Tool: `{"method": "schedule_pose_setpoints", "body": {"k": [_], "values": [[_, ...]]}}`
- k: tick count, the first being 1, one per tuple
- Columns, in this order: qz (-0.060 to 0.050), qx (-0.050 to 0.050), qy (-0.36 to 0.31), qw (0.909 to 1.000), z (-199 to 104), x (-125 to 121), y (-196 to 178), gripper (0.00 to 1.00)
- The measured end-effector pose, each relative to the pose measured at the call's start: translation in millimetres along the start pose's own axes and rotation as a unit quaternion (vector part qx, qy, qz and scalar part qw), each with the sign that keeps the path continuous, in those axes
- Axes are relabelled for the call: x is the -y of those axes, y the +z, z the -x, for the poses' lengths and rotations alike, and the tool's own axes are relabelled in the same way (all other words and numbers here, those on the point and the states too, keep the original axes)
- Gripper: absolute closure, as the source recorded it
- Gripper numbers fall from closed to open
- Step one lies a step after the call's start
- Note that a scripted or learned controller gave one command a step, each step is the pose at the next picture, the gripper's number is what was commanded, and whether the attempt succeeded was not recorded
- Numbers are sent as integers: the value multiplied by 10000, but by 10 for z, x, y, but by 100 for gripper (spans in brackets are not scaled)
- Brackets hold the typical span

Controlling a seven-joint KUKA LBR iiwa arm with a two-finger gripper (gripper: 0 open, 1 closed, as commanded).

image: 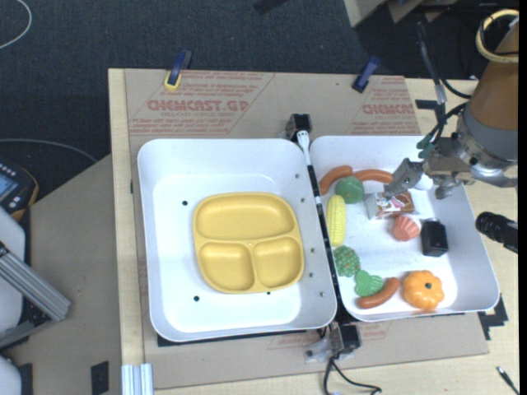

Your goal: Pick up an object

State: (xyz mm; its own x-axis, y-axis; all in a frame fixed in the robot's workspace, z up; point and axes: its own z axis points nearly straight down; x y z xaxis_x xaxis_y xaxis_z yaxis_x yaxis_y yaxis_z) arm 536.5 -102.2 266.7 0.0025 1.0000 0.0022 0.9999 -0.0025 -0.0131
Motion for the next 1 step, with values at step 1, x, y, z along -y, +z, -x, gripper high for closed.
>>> {"method": "schedule_pose_setpoints", "body": {"k": [1], "values": [[57, 7, -12, 10000, -1, -19, -55, 0]]}}
